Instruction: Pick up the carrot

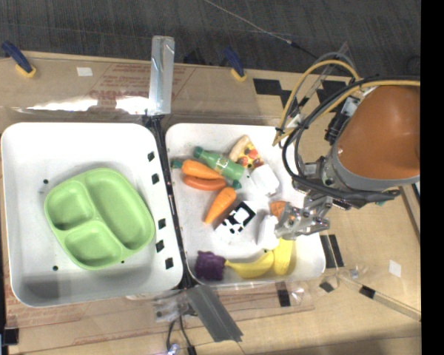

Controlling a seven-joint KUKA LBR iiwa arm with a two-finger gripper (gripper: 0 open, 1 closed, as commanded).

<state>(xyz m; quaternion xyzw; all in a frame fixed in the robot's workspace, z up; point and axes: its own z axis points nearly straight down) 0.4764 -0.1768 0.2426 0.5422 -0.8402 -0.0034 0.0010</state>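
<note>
Because the end effector (302, 222) hangs low over the right bin (179, 135) at about four o'clock, just above the banana (270, 261) and beside a small orange piece (278, 208), the nearest risk is that it closes on one of those instead of the carrot (220, 204). Whether it is spread or closed I cannot tell, and nothing visibly sits in its grip.

Toward nine o'clock from it, the carrot lies tilted near the bin's middle, its tip touching the black-and-white tag block (237, 218), which could get nudged or snagged in a grasp. Farther, at eleven o'clock, two orange pieces (201, 176) lie against the green bottle (220, 164); their colour invites a mistaken target. The purple item (209, 265) at six o'clock is well apart from the carrot and looks harmless.
</note>
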